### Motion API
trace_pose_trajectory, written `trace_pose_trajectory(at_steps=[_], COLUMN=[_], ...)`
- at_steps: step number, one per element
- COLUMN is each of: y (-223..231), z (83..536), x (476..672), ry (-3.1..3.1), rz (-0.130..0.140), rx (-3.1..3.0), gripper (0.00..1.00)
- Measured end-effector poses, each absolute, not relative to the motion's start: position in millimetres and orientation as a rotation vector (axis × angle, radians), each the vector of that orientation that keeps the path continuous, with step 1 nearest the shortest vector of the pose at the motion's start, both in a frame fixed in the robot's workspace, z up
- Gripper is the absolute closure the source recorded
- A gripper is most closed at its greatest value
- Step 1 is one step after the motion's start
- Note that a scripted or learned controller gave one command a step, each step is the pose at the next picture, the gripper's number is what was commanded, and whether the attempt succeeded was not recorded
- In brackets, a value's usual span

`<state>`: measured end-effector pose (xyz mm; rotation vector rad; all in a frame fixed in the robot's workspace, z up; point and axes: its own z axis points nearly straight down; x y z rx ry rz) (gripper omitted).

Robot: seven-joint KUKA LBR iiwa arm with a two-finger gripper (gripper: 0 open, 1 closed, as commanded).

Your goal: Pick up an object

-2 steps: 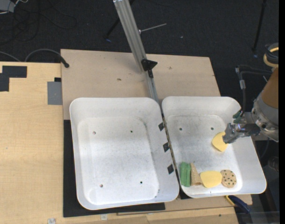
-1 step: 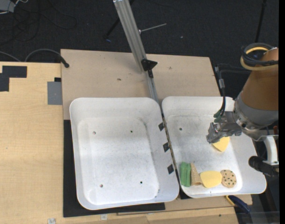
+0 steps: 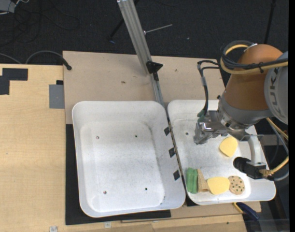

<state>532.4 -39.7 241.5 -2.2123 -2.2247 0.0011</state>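
A slanted overhead view of a desk carrying two shallow white bins side by side. The left bin is a wide tray with a few dark specks on its floor. The right bin holds all the small objects.

A grey arm with an orange band reaches in from the right edge and hangs over the right bin. Its tool points down near the middle of that bin, above bare white floor. From this angle it is too small and too dark to tell whether its fingers are apart or together, and nothing can be seen between them.

A yellow piece lies just to the right of the tool, toward the bin's right edge. Along the bin's near edge sits a row: a green block at the near left corner, a tan piece touching it, then a second yellow piece, then a round cookie with dark chips.

A slanted metal rail rises from the desk behind the bins, near where they meet.
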Motion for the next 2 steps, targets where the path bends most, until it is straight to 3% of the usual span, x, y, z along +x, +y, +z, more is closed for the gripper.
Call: trace_pose_trajectory(at_steps=[1,2], y=[6.7,57.6], z=[246.5,233.5], x=[557.7,567.7], ry=[-2.225,-2.224], rz=[-0.001,0.003], rx=[-2.215,-2.215], gripper=[1.00,1.00])
